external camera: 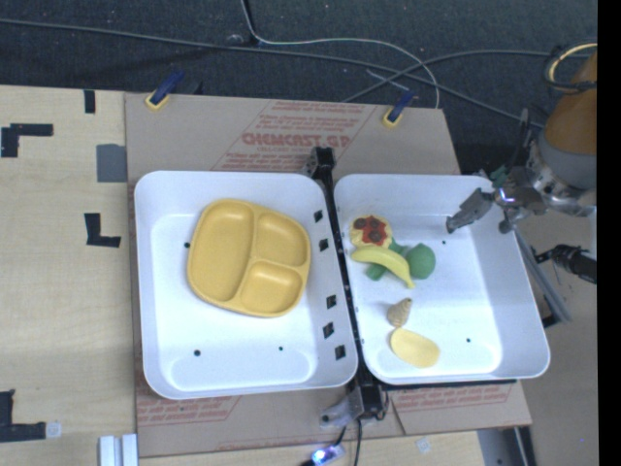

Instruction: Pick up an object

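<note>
Gripper (482, 213) of a grey KUKA arm hangs above the right rim of the right bin (505, 289), its two dark fingers spread wide and holding nothing, as a pick attempt appears to be at its approach stage. Candidates for the grasp lie well to the gripper's left, clustered near the divider between the bins: a yellow banana (385, 263) rests across a green piece (419, 258), touching it, with a small yellow item bearing a red top (371, 229) just above them. Nearer the camera, a tan lump (399, 311) sits just beside a flat yellow slice (415, 348), apart from the upper group. Loose scatter of this kind suggests the items were dropped in rather than arranged, which leaves the lump and slice with open floor around them and likely easier to reach than the overlapping banana and green piece. A yellow divided plate (248, 257) lies alone in the left bin (155, 260). Both bins sit on a cardboard sheet (291, 139) held by clips at its far corners, probably to keep the workspace from shifting under contact. Which object the program will go for cannot be told from the arm's pose
</note>
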